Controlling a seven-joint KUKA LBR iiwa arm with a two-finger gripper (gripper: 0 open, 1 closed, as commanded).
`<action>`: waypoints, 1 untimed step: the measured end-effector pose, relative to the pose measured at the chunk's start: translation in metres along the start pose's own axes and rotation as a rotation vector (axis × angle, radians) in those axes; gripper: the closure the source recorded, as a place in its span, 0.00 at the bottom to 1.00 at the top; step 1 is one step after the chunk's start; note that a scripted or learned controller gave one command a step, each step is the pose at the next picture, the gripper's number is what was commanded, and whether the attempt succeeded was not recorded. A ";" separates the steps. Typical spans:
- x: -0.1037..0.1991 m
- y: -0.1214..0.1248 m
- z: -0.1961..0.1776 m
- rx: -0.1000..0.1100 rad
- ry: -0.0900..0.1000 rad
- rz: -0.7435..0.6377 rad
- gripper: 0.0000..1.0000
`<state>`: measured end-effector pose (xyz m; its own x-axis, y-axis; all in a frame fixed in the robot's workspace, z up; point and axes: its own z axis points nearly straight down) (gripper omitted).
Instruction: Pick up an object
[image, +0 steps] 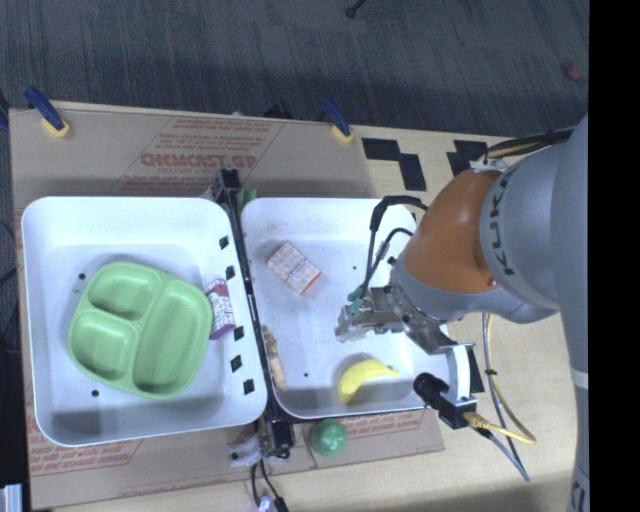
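Gripper (358, 318) hovered just above banana (364, 377) in right bin (300, 405) — finger state couldn't be told, nothing visibly held.

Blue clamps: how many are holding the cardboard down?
2. One blue clamp grips the cardboard's far-left corner, the other its far edge above the right bin. The arm could hide more.

Two bins (40, 300) – one banana (364, 378), one plate (140, 327)
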<state>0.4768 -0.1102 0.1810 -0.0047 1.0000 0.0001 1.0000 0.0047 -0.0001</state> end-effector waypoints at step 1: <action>-0.061 -0.001 -0.005 0.000 -0.001 0.000 1.00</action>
<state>0.4766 -0.1717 0.1864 -0.0042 1.0000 -0.0010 1.0000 0.0042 0.0002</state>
